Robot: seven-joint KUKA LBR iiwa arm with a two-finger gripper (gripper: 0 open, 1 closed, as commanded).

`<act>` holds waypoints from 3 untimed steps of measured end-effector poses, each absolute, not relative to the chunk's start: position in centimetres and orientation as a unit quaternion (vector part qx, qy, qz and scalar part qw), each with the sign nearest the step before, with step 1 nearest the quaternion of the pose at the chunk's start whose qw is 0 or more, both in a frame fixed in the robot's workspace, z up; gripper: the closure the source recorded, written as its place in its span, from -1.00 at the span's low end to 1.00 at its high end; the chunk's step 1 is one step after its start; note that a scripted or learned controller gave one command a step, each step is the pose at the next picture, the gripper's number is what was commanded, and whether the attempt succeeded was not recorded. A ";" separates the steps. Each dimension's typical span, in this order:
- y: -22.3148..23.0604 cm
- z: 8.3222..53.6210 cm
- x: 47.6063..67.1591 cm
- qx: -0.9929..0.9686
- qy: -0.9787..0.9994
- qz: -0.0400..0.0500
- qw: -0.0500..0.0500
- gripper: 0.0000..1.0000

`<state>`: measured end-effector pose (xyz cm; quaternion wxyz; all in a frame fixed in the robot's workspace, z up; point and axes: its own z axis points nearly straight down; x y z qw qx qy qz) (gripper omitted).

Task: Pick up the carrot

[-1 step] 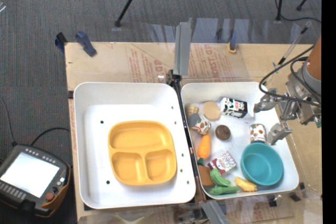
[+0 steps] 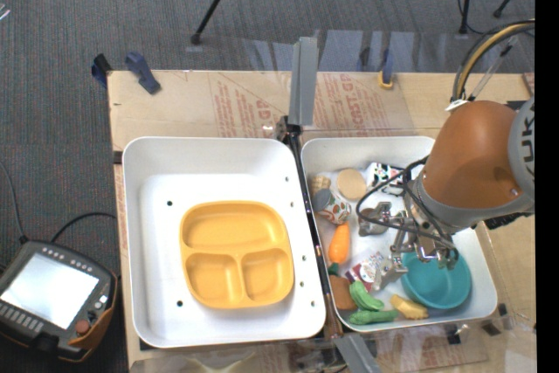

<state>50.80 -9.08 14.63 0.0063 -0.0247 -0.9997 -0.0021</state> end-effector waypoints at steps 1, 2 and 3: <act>-8.4 8.6 52.8 -0.367 -0.930 0.001 0.003 -1.00; -9.2 8.7 52.3 -0.620 -0.785 0.001 0.002 -1.00; -8.7 8.6 55.8 -0.707 -0.707 0.002 0.002 -1.00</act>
